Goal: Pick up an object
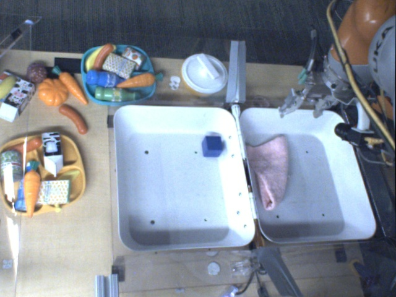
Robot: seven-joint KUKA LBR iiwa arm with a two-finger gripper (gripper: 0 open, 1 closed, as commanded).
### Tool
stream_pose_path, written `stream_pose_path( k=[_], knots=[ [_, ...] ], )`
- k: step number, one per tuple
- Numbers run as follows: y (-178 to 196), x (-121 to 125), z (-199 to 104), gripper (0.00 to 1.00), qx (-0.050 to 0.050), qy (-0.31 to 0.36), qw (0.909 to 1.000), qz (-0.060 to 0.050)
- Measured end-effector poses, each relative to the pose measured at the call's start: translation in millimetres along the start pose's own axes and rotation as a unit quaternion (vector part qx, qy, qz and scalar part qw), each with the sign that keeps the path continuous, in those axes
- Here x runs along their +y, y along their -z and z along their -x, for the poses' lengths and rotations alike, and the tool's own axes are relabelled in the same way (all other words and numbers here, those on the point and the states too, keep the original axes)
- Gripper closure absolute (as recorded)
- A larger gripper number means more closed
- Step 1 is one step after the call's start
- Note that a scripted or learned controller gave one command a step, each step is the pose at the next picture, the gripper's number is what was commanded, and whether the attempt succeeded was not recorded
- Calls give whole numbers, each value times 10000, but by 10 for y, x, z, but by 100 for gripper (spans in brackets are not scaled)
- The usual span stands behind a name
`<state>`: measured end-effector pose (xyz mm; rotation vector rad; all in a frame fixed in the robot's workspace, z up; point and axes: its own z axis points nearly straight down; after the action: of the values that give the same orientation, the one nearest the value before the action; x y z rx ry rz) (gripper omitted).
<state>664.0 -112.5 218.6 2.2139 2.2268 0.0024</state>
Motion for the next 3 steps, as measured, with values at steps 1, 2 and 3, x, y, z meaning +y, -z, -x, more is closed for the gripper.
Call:
stream_pose_path(
  k=[1,2,3],
  knots=[
    [-1015,-254,66,0,0,631,9980,-2],
    [-1297,-394,-122,0,-7,703,9975,45],
    [-1291,-841,203,0,-14,833,9965,44]
  ],
)
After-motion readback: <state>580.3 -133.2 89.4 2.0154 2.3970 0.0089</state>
